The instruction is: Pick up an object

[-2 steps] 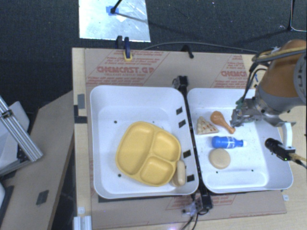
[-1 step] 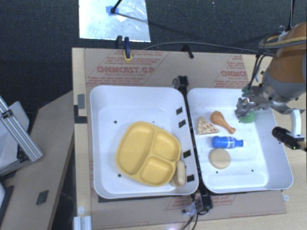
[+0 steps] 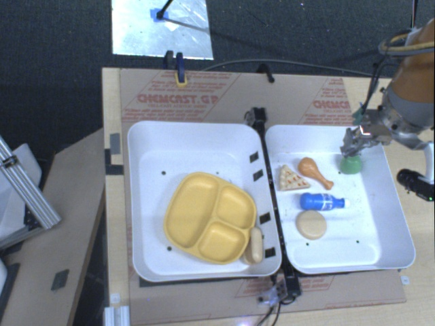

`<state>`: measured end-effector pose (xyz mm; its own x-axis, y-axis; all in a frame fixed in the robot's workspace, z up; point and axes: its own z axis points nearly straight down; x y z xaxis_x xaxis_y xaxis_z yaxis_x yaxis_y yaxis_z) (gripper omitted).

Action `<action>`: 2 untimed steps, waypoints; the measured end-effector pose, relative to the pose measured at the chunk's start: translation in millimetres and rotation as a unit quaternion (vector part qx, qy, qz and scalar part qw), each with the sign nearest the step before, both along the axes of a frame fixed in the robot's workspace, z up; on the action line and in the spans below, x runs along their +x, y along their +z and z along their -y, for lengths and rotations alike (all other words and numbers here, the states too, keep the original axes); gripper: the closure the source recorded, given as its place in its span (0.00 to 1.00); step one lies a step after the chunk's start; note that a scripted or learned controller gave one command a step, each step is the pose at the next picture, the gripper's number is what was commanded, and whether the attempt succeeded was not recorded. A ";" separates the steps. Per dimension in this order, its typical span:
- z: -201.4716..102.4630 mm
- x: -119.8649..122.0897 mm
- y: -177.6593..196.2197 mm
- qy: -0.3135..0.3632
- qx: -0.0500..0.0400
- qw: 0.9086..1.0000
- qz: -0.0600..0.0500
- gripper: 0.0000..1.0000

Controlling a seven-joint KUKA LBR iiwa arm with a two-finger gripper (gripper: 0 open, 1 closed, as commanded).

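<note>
1. Two shallow white bins sit side by side on a tan surface, seen from above at a slant. The left bin and the right bin touch along a dark central seam.
2. The left bin holds a yellow divided tray with three compartments, lying flat and turned at an angle. A small beige bread roll lies against the tray's lower right edge, close to the bin's right wall.
3. The right bin holds five small items. A triangular pizza slice lies near the bin's left wall. Just to its right lies a brown drumstick, angled down toward the right.
4. Below these lies a blue bottle on its side, its white cap pointing right. Just below the bottle rests a round beige disc, like a biscuit.
5. A small green object sits in the upper right part of the right bin, apart from the other items.
6. The grey arm, with its orange band, reaches in from the right. Its gripper hangs directly above the green object, touching or nearly touching its top.
7. Whether the gripper is wide, narrow or clamped on the green object cannot be told from this angle.
</note>
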<state>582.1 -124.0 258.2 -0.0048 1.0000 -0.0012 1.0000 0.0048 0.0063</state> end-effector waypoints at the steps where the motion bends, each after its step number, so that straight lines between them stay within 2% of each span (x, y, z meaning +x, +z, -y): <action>1: -60.2 6.0 -11.9 0.003 0.002 1.000 -0.002 1.00; 2: -120.0 20.2 -23.2 0.003 0.002 1.000 -0.002 1.00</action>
<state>602.3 -4.1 235.0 -0.0107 0.9999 0.0027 0.9999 0.0106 0.0016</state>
